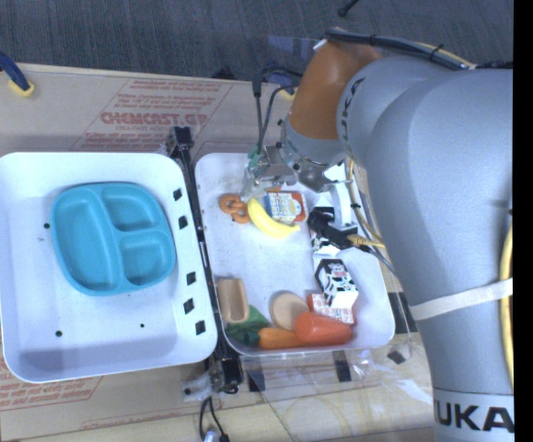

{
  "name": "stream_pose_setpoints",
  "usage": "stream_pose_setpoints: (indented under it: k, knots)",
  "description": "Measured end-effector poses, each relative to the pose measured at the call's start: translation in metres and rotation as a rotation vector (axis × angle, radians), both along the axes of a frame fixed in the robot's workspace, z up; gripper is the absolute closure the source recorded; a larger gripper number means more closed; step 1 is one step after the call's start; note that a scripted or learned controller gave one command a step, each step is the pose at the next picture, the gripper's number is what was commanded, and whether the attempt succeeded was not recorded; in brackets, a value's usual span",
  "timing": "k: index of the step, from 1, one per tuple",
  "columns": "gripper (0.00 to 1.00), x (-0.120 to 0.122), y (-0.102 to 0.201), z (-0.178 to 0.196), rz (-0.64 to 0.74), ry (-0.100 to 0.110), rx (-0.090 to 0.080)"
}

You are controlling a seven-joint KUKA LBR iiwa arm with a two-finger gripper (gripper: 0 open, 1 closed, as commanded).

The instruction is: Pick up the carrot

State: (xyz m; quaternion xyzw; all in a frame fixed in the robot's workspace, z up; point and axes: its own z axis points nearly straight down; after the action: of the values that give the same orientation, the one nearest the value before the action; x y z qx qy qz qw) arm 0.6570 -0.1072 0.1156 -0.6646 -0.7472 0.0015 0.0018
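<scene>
1. The scene is lit evenly and brightly from above.
2. Soft shadow is seen in the left bin (8,274) along its near wall.
3. Slight blur is noticed everywhere; small labels cannot be read.

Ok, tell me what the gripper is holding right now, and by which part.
It cannot be told. The gripper sits at the far end of the right bin, near the banana. The carrot lies untouched at the near end.
</scene>
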Motion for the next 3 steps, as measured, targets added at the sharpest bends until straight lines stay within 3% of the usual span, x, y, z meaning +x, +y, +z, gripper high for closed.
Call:
stream_pose_setpoints:
  k: [1, 2, 3]
  knots:
    - [0.00, 0.000, 0.000, 0.000, 0.000, 0.000, 0.000]
    - [0.00, -0.048, 0.097, 0.080, -0.066, -0.008, 0.001]
    - [0.00, -0.044, 0.040, 0.077, 0.229, -0.005, -0.003]
